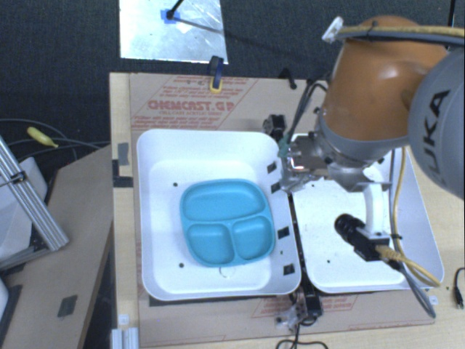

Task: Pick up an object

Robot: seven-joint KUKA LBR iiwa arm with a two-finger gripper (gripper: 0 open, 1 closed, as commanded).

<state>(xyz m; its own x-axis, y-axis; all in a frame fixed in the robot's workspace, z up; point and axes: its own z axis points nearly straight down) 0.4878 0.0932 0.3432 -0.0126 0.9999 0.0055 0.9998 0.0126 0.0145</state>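
Dark carpet-like flooring surrounds a bench (pixel 240 97) topped with printed cardboard, and on it sit two shallow white bins side by side. Inside the left bin (pixel 156 195) lies a blue tray (pixel 227 220) with three compartments, flat on the floor and right side up, a little toward the bin's right wall and near its front edge. Its long axis runs roughly from the bin's back left toward its front right; the single large compartment faces the back, and the two smaller ones face the front. As the one loose thing visible, it is likely the object to pick, and lying flat with a low rim it would offer only a thin edge to grasp.

Over the right bin (pixel 330 267) hangs the arm (pixel 378 86), its orange band and grey wrist covering the bin's back half. The gripper (pixel 294 167) sits low at the seam between the two bins, near the back right corner of the left bin, just beside the tray's far right corner. Whether it is open or closed cannot be told, as the wrist hides it, and nothing can be seen in its hold. A black cylinder (pixel 356 236) on a white bracket hangs off the wrist above the right bin's floor, apparently part of the arm's fittings.
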